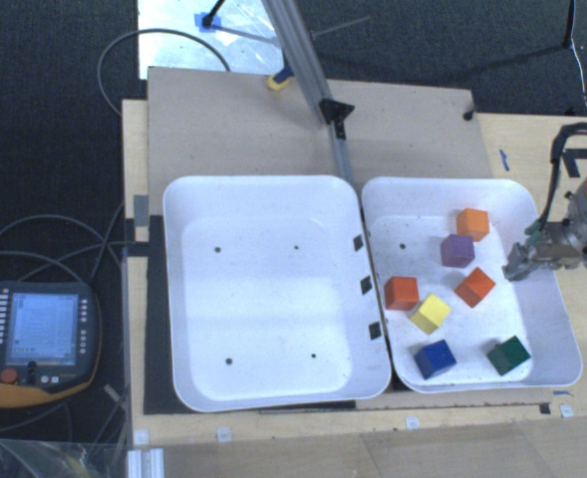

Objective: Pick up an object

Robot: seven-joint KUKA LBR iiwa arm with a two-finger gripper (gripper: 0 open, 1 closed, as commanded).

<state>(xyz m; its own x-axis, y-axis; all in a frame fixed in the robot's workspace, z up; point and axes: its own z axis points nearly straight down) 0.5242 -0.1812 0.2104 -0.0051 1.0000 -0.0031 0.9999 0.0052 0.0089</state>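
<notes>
So the camera view looks down on two white bins side by side on a wooden bench. The left bin (263, 287) has nothing but a few small dark dots on its floor. The right bin (547, 342) has all the blocks: an orange cube (472, 223) near the top, a purple cube (457, 250) just below it and nearly touching, another orange cube (475, 287) lower down, a red-orange cube (402, 293) over by the left wall, a yellow cube (432, 313) just beside that one, then a blue cube (436, 358) and a green cube (509, 355) along the bottom, well apart from each other.

The arm comes in from the right, and the gripper (524, 260) sits over the right edge of the right bin, close to the lower orange cube but not touching it. Nothing is visibly between the fingers; honestly can't tell how far open they are, it's too small and blurry.

Off to the left on the dark floor there's a teach pendant (36, 344) with its cable looped around. A metal pole (303, 53) slants down toward the gap between the bins
</notes>
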